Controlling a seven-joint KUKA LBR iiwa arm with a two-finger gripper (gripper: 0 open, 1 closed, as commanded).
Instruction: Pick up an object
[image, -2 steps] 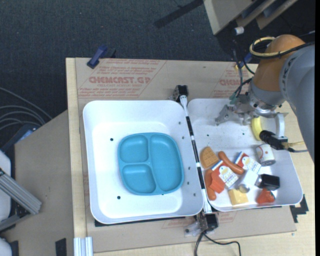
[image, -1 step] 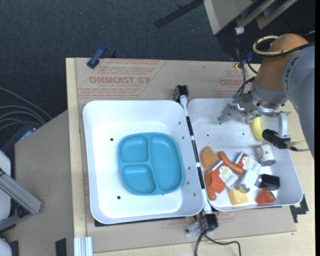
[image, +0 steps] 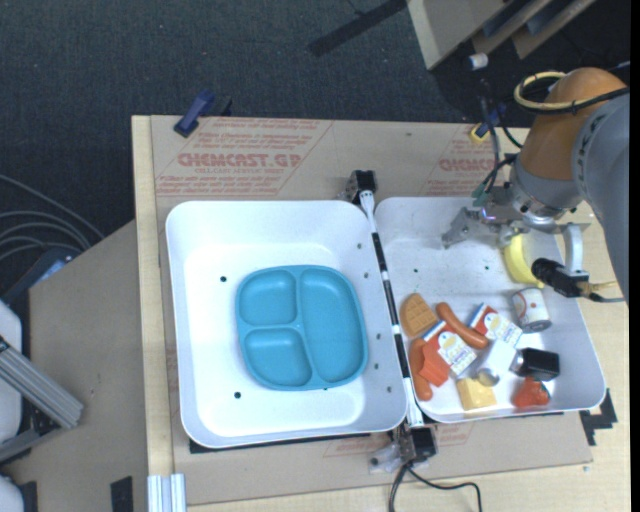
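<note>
Here the pincer (image: 470, 226) hangs with its fingers spread wide and nothing between them over the bare back of the right bin (image: 420, 215), near the banana (image: 518, 258), apparently lined up to drop onto that piece of the toy food heaped toward the surface's front right corner.

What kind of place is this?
Probably a robotics lab test bench: an arm over two white bins, toy food piled in one, a blue tray in the other, loose cables nearby.
</note>
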